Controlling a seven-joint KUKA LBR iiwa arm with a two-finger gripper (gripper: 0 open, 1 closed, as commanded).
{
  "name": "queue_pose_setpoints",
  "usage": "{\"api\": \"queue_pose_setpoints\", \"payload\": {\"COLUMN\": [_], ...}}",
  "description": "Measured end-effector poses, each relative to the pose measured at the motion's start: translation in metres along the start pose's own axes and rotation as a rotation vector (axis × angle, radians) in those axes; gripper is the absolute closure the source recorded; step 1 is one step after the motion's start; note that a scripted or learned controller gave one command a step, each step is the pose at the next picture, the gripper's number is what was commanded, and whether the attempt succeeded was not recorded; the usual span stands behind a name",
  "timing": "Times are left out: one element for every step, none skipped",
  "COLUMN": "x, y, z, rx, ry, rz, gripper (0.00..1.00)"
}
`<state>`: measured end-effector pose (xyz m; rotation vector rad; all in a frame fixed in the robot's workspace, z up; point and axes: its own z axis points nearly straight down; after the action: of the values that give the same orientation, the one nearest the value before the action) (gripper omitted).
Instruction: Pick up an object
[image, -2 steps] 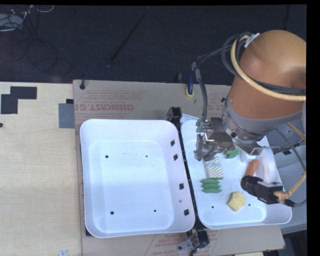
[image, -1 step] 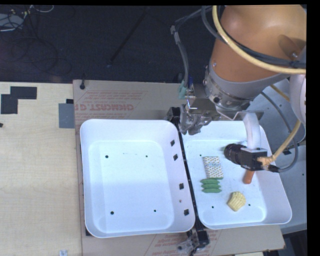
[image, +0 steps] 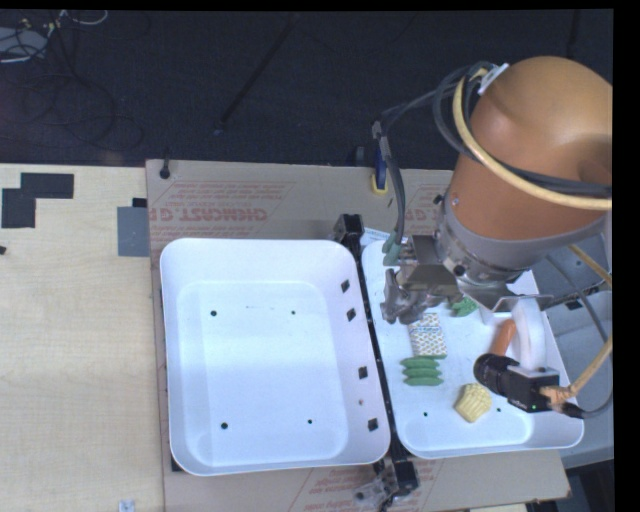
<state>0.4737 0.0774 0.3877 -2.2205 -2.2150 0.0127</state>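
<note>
Over the right bin (image: 500, 440), the gripper (image: 405, 300) hovers; whether it is released or clenched, I cannot tell. Just toward its five o'clock lies a checkered packet (image: 428, 335), green pods (image: 421, 371) beyond. Best descend squarely, centred on one item.

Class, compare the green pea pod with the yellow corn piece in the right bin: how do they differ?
The pea pod is green, long and flat; the corn piece is yellow and stubby. The pea pod lies nearer the bins' divider, the corn piece nearer the bin's front edge. Both rest loose on the bin floor.
</note>
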Motion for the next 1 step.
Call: {"api": "queue_pose_setpoints", "payload": {"x": [0.0418], "y": [0.0371], "z": [-0.0780], "rx": [-0.015], "ry": [0.004], "rz": [-0.007], "gripper": [1.00]}}
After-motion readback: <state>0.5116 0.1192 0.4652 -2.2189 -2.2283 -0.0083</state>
